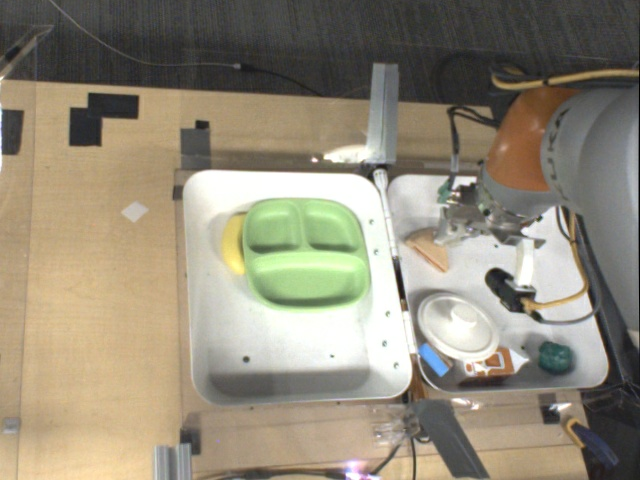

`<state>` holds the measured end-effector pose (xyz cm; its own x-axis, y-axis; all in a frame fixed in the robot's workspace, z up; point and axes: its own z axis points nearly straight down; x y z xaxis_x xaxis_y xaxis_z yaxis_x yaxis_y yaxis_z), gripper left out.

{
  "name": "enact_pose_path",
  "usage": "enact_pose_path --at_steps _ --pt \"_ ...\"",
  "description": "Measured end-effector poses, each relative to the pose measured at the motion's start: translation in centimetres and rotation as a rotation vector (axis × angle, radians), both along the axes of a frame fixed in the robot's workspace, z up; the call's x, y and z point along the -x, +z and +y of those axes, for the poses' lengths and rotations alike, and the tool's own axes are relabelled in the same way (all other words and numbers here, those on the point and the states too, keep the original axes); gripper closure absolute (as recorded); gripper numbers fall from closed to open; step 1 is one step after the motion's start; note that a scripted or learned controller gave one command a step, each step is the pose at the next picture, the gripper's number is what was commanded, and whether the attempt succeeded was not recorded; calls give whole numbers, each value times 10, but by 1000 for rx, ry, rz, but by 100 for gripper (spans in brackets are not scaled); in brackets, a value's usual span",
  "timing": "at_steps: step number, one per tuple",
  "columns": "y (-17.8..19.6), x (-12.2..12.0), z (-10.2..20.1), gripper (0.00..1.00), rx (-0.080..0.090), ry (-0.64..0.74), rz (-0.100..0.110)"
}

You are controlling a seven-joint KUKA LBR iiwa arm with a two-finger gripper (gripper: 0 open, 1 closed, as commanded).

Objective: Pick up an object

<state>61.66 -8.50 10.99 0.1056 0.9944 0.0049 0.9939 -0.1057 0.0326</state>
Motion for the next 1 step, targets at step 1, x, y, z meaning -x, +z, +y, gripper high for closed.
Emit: enact_pose_path --at_steps 1 --pt "0 0 0 0 0 0 0"
